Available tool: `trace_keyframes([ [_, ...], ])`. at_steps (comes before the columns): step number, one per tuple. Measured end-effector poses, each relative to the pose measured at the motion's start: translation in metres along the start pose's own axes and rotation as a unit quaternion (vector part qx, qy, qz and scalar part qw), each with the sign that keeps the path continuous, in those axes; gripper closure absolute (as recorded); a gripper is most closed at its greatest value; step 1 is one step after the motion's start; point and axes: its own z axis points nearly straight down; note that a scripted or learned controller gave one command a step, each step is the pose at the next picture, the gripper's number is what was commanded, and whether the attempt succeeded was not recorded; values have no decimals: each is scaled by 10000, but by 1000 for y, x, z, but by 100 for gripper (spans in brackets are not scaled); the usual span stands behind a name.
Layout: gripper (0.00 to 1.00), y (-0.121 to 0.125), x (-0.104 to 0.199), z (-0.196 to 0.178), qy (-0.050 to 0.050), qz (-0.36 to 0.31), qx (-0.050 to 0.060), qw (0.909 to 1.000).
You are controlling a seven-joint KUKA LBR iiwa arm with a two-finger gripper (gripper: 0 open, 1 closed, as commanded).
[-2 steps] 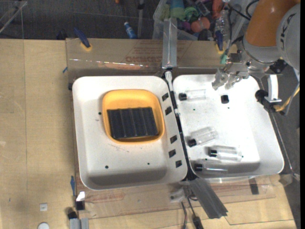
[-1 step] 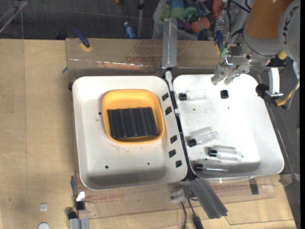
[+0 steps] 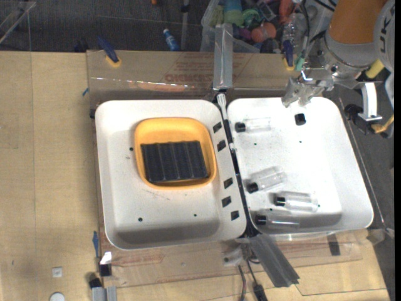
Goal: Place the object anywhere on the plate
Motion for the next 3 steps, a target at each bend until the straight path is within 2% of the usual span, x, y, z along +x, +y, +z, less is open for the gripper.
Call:
trace_keyframes([
  [1, 100, 0, 0, -16, 1, -741, -6, 9972],
  [2, 100, -1, -5, -13, 8, -1143, 12, 9934],
  [3, 100, -1, -14, 7, 13, -1611, 15, 9869],
])
